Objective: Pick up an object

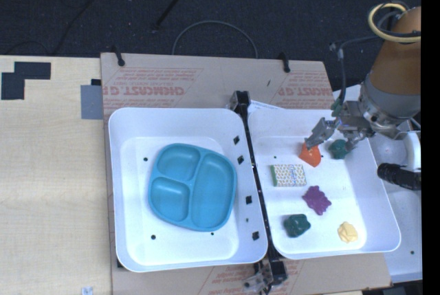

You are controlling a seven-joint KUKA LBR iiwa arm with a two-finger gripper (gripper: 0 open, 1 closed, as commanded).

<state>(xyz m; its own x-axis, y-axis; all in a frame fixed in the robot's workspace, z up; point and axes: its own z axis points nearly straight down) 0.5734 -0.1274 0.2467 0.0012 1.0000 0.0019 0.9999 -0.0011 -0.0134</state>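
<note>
The pincer [328, 137], fingers spread, hangs over the right bin [371, 218] with the orange piece [311, 155] just below-left.

The arm [395, 73] has a broad orange band above a grey wrist. A yellowish cable loops at its top, and a thin grey cable curves alongside. The gripper [330, 137] is grey metal.
</note>
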